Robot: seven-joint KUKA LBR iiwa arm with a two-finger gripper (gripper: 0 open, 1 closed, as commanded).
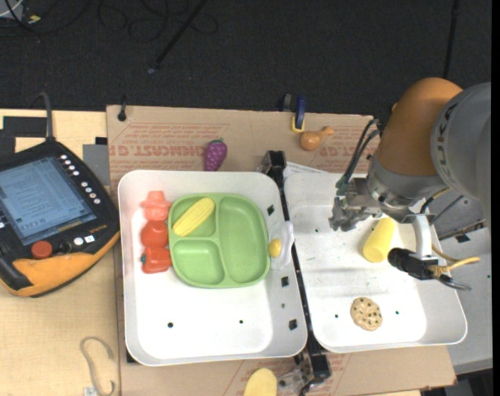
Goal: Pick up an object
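Note:
My gripper (346, 218) hangs low over the back left part of the right bin (431, 324), under the grey wrist with its orange band. A yellow cylinder-shaped block (379, 240) lies just to the gripper's right, close to it but apart. Nearer the front of that bin lies a round speckled cookie (366, 313). The left bin (200, 337) holds a green divided plate (233, 254) with a yellow corn cob (192, 214) in its back left compartment. A red toy figure (155, 233) lies left of the plate, and a small yellow piece (275, 248) sits at its right edge.
Behind the bins, on the cardboard, sit a purple grape bunch (215, 153) and an orange toy (314, 138). A yellow object (261, 382) lies in front of the bins. At the far left rests a teach pendant (44, 213). A black divider (287, 254) runs between the bins.

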